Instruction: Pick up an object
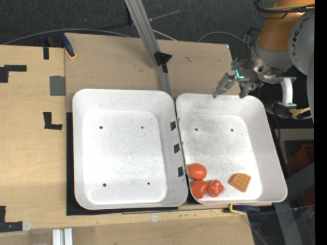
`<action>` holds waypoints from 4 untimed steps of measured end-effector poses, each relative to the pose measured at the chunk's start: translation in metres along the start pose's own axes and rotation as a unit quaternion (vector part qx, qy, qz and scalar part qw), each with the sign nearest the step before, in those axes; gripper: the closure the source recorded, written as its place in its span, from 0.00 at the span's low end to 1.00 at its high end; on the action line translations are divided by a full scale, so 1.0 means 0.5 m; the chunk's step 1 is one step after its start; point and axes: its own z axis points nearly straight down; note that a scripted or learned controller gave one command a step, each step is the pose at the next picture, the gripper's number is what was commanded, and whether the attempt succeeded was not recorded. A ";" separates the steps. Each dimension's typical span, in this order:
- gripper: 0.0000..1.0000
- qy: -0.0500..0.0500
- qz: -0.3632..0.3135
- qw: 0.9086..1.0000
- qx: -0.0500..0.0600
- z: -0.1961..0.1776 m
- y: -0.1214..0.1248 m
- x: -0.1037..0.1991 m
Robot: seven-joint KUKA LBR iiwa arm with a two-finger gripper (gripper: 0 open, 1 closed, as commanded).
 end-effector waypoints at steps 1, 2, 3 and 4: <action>0.00 -0.001 -0.001 1.000 -0.002 -0.007 0.002 0.000; 0.00 -0.001 0.000 1.000 0.000 0.102 0.021 -0.002; 0.00 -0.002 0.001 1.000 0.000 0.206 0.011 -0.020; 0.00 -0.002 0.000 1.000 -0.002 0.298 0.010 -0.020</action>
